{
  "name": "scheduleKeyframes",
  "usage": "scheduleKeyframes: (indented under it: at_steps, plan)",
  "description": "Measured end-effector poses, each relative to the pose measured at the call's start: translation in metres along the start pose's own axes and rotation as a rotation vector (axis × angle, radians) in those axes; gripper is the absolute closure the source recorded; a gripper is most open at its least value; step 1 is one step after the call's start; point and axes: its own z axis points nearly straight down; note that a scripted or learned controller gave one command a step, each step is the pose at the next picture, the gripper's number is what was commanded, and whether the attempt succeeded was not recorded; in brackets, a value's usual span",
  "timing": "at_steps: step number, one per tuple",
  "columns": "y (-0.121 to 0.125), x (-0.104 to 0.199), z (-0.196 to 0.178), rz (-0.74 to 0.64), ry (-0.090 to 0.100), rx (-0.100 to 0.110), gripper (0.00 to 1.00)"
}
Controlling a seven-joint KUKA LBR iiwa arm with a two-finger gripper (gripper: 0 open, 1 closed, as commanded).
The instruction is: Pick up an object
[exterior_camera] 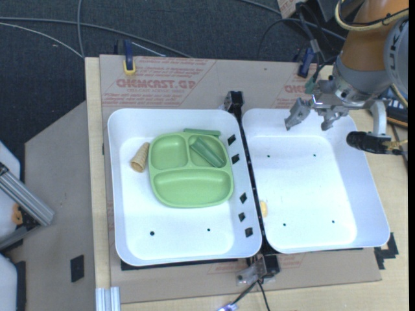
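A light green divided plate (190, 171) lies in the left bin (130, 232). A darker green strip-like piece (207, 149) rests in its upper right compartment, and another green piece (202, 133) pokes out behind the plate's far rim. A tan ice-cream cone (139, 157) lies just left of the plate. My gripper (311, 119) hangs over the far edge of the right bin (363, 232), open, with nothing between its fingers.
A small yellowish scrap (263, 207) sits at the right bin's left wall. Black clamps (233, 101) mark the seam between the bins. The bench is brown board with a blue clamp (129, 61) at the back left.
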Motion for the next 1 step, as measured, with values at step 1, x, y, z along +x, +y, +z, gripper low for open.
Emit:
scheduleKeyframes:
  at_steps: [1]
  plan:
    - [0.0027,0.0003,-0.0091,-0.003,-0.002,-0.015,0.0]
